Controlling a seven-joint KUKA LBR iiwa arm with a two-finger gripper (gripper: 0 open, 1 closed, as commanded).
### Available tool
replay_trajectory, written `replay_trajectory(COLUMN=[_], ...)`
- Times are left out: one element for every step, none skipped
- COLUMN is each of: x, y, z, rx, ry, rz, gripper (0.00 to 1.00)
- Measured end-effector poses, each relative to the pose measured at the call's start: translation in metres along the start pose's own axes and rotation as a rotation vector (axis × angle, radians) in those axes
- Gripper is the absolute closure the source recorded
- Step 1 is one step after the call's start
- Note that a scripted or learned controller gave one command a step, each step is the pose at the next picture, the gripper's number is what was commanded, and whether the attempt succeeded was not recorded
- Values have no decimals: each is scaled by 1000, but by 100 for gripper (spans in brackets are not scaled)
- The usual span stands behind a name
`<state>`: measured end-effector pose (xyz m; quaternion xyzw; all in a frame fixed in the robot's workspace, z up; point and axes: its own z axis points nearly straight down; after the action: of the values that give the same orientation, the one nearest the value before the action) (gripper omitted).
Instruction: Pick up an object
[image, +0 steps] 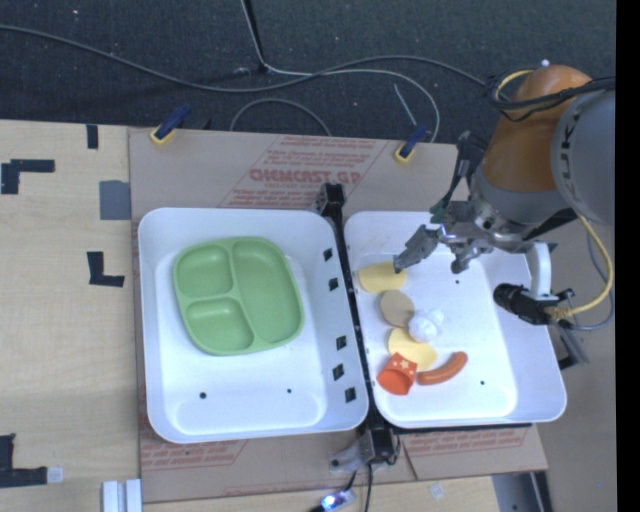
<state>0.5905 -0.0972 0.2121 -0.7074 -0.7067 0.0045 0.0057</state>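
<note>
Red print on the cardboard (300, 165) seems to read CHEMCAST GP, faintly. It lies on a pale wood bench (60, 300), with dark carpet (100, 60) at 12 o'clock. The gripper (434, 260) hangs spread open and empty over the right bin (505, 345). A yellow slice (378, 278) lies at its 8 o'clock, just beside one fingertip. A white lump (425, 326) at 6 o'clock is hard to make out.

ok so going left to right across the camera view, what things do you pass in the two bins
green divided plate → pale yellow piece → sausage. The small items bunched between the last two overlap sideways, so they are left out.
</note>
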Motion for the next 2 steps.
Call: replay_trajectory(x=[0, -5], y=[3, 2], z=[-7, 57], rx=[-13, -7], ry=[-1, -2], rz=[-3, -2], gripper=[0, 0])
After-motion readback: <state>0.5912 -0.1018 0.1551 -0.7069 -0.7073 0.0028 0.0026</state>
